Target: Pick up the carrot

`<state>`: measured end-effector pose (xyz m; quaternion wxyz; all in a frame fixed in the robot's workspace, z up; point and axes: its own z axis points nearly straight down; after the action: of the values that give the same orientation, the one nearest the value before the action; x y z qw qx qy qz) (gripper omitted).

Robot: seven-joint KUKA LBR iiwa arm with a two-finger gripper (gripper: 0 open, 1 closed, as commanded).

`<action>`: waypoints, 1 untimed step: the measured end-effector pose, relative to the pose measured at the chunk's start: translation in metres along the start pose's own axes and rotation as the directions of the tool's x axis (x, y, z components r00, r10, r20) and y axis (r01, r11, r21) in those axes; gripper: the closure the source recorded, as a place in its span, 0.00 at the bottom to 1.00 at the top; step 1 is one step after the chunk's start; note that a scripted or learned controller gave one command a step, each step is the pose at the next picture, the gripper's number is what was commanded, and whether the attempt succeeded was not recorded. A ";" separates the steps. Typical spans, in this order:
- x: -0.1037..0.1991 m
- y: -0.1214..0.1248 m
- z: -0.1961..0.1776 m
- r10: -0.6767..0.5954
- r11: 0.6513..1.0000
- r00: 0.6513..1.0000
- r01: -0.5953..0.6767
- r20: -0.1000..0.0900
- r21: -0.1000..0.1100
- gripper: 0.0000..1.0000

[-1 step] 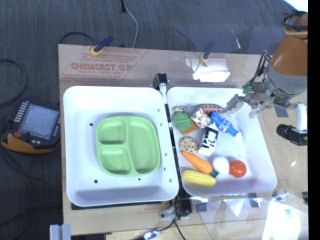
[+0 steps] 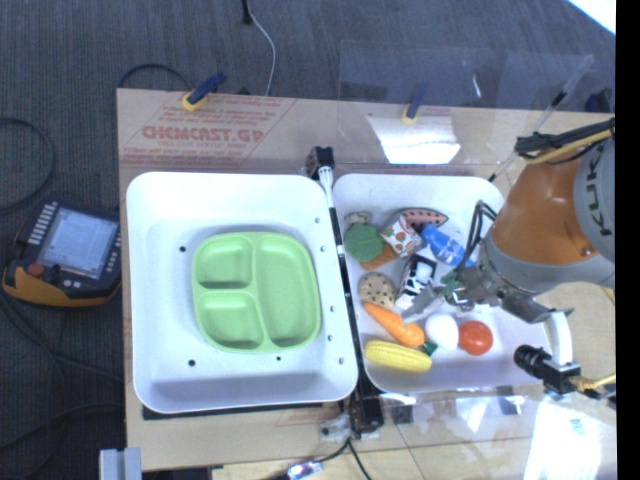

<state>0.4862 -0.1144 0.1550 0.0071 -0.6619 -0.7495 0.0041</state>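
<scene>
Carrot (image 2: 392,325): lies in the right bin (image 2: 470,190), toward its 7 o'clock corner, tip pointing to 10 o'clock, untouched.
Gripper (image 2: 432,290): just at 1 o'clock of the carrot, low over the bin; whether the fingers are open or closed cannot be told.
Neighbours: corn cob (image 2: 397,356) at 6 o'clock of the carrot, white egg (image 2: 441,331) and tomato (image 2: 477,338) at 3 o'clock, cookie (image 2: 377,288) at 11 o'clock.
Left bin (image 2: 150,298): holds a green divided plate (image 2: 255,290).
</scene>
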 end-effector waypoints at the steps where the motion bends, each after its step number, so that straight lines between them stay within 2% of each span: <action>1: 0.010 0.003 0.065 0.000 1.000 1.000 0.001 0.008 -0.022 0.00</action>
<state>0.4867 -0.1039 0.0905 -0.0034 -0.6618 -0.7497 -0.0016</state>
